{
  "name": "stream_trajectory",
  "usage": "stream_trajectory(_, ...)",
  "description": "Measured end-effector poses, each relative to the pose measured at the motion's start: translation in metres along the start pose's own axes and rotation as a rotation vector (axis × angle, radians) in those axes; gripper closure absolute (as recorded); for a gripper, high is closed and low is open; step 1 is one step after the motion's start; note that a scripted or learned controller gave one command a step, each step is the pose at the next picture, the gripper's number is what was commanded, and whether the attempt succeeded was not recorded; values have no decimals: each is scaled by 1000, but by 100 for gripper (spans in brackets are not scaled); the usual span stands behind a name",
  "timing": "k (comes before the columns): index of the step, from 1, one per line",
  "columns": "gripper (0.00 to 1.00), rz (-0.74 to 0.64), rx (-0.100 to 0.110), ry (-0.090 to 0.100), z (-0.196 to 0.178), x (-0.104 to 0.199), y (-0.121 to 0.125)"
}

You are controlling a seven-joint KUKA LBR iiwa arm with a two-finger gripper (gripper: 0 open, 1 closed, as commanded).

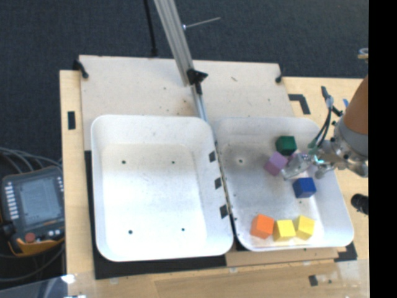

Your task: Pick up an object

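The right bin (pixel 248 185) holds several small blocks. A green block (pixel 286 144) lies near its back, with a purple block (pixel 276 163) just in front of it. A blue block (pixel 304 187) sits toward the right side. Along the front wall an orange block (pixel 262 226) and two yellow blocks (pixel 285 230) (pixel 305 226) stand in a row. My gripper (pixel 298 166) reaches in from the right and hangs low between the purple and blue blocks, just right of the purple one. I see nothing clearly held between its tips.
The left bin (pixel 155 185) lies beside the right one. A slanted aluminium post (pixel 177 36) rises from the bench behind the bins. A teach pendant (pixel 34 203) lies off the bench at the left.
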State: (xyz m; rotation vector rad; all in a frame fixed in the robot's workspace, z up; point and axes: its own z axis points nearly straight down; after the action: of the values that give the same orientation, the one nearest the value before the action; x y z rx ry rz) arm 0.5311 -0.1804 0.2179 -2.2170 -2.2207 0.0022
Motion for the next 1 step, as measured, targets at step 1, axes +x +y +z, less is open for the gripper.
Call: stream_trajectory(1, 0, 1, -5, -2, -3, 0, 1)
